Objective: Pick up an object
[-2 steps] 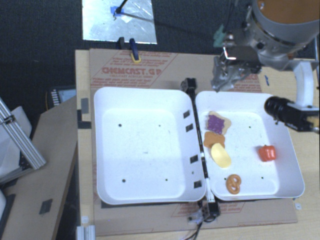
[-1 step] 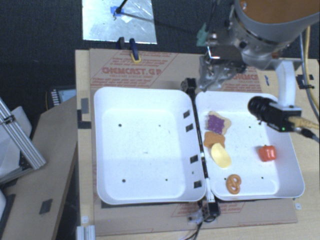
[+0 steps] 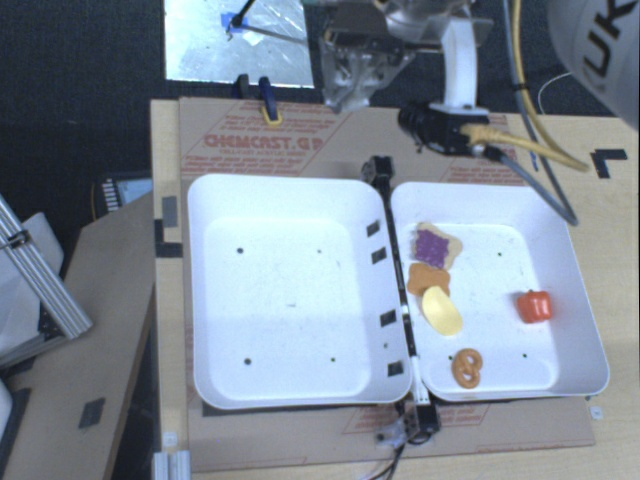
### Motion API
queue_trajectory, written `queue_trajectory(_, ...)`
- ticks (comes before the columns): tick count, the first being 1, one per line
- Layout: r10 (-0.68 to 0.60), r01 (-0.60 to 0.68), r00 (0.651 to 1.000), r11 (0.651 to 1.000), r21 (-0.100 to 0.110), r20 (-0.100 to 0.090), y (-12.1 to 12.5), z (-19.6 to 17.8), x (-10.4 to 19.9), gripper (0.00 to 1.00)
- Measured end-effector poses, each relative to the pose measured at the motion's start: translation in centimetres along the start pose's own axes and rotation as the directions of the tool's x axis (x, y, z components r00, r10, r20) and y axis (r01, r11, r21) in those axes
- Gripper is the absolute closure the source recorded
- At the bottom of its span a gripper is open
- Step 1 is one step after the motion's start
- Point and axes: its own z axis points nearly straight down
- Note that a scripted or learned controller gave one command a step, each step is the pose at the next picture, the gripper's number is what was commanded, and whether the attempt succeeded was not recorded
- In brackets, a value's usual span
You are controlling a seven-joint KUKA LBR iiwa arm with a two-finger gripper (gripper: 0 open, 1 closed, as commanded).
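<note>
Approach step: the gripper (image 3: pixel 350 86) hangs high behind the bins, fingers apparently parted and empty. Next, descend over the red object (image 3: pixel 533 306) in the right bin (image 3: pixel 570 268).

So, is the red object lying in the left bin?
No, the red object lies in the right bin, near its right wall, apart from the other small items there.
</note>
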Motion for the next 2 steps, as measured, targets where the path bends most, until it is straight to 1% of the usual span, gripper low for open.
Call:
queue_trajectory(1, 0.001, -0.001, 1.0, 1.0, 0.007, 0.001, -2.4, 0.0, 2.8, 1.0)
queue_trajectory(2, 0.005, -0.005, 1.0, 1.0, 0.004, 0.001, -0.7, 0.0, 2.7, 1.0)
